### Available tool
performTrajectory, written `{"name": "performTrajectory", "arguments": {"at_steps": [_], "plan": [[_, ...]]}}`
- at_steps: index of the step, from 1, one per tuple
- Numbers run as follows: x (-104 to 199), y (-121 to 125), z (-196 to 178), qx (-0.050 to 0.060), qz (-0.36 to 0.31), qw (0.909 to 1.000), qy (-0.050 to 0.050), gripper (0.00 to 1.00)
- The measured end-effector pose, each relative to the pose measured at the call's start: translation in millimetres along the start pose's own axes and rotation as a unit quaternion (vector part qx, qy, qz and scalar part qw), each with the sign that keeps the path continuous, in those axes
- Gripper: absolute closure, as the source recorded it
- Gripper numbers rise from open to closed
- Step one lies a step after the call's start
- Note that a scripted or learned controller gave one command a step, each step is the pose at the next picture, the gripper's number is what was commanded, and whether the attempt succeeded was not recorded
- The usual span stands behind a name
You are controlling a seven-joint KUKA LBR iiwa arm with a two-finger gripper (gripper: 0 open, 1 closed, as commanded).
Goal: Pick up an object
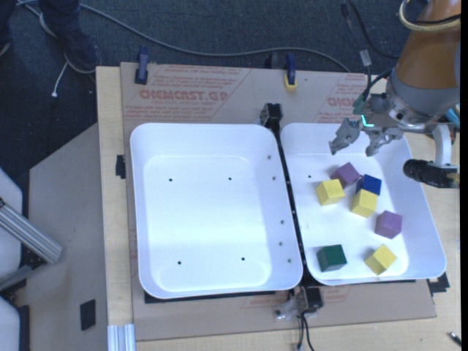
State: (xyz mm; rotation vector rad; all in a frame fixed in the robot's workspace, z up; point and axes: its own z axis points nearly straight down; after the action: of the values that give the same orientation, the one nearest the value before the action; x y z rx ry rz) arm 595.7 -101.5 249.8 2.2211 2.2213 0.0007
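Hovering over the far part of the right bin (428,258), the gripper (360,143) is showing its two grey metal fingers (342,139) spread apart, with nothing sitting between them. Above it, the arm (431,42) is presenting a smooth orange band and a grey wrist, reaching in from the right side of the camera view.

Seven small blocks are lying in the right bin, all matte, foam-like cubes with soft edges. A purple cube (346,173) is resting nearest the gripper, just below and slightly left of the fingertips, but not touching them. A blue cube (370,184) is sitting just beside it to the right, and a yellow cube (330,191) is lying just below-left of the purple one. Another yellow cube (363,202) is pressing up against the blue one from below. Farther toward the near rim, a second purple cube (388,224) is lying apart from the cluster, with a dark green cube (331,257) and a third yellow cube (381,259) sitting well apart from the gripper.

Both bins are looking like shallow, glossy white plastic trays with rounded corners. The left bin (146,218) is showing a few small dark dots on its floor. Both are resting on a brown cardboard sheet (212,93) printed with red lettering, which is lying on the pale wooden tabletop (110,196) and being held by blue and yellow clamps (290,72) at the far edge.
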Motion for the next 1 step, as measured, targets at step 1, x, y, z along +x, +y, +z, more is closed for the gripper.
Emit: {"name": "performTrajectory", "arguments": {"at_steps": [1], "plan": [[0.0, 0.0, 0.1, 0.000, 0.000, 1.0000, 0.000, 0.00]]}}
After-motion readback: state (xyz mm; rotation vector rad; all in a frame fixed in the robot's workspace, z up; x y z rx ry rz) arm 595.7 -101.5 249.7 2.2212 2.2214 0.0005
